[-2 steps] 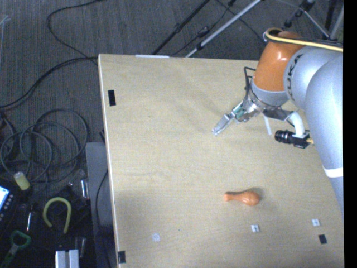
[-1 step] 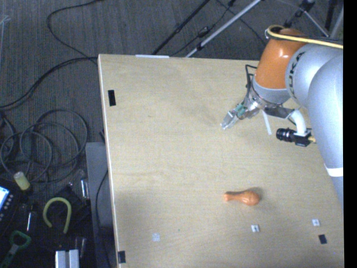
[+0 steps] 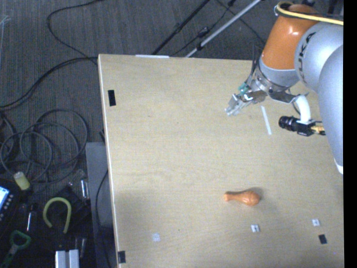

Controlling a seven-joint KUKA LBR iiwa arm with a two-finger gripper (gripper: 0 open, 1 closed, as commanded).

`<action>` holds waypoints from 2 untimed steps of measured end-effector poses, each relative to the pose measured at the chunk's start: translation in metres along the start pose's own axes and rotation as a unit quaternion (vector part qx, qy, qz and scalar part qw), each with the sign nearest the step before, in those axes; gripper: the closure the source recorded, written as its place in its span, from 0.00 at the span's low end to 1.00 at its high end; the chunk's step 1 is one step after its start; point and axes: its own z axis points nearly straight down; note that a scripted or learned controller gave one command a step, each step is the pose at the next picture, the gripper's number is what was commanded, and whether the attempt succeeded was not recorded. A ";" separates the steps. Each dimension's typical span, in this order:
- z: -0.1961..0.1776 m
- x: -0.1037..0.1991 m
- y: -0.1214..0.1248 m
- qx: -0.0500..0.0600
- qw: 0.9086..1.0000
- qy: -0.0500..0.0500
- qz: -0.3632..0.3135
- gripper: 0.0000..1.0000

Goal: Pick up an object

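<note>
Orange pear-shaped object (image 3: pixel 244 197) lies at 5 o'clock on the tan board (image 3: pixel 167 149), on its side, narrow neck pointing to 9, bulb to 3. Looks smooth, rounded, probably light plastic or rubber; may roll or slip. I judge the best hold is across the fat bulb. Small markers nearby at 5. My pincer (image 3: pixel 234 107) hangs at 2 o'clock, well apart from it, holding nothing; fingers too blurred, cannot tell whether parted.
</note>
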 end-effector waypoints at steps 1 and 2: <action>0.070 -0.063 -0.064 0.001 0.998 0.000 -0.066 1.00; -0.007 -0.018 -0.026 0.000 0.999 0.000 -0.050 1.00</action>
